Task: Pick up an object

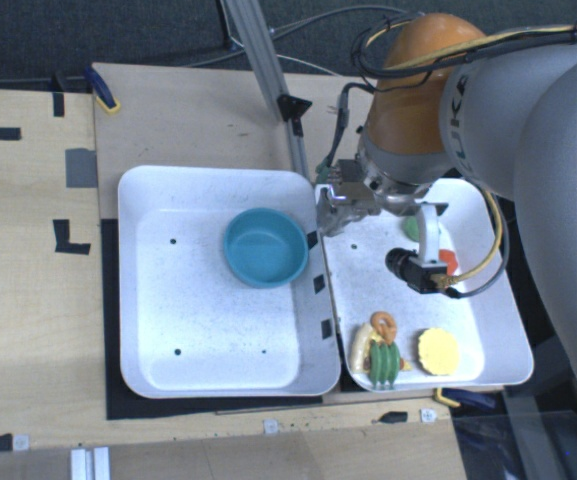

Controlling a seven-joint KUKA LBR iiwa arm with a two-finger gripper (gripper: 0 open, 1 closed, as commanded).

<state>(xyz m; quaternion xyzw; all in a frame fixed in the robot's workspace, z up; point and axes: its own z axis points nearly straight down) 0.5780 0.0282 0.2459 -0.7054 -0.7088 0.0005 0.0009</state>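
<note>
A blue bowl [265, 247] sits in the left bin [158, 298], near its right wall. In the right bin [498, 358], a small toy figure in orange, yellow and green [380, 348] lies by the front edge, with a yellow round piece [438, 352] beside it. A green thing [410, 228] and an orange thing [449, 262] peek out from under the wrist. My gripper [330, 211] hangs over the right bin's back left corner, close to the divide between the bins. No object can be seen in it.
A slanted metal pole [268, 68] crosses the bench behind the bins. A black part on a cable [415, 270] hangs from the wrist over the middle of the right bin. The arm's bulk covers the right bin's back right.
</note>
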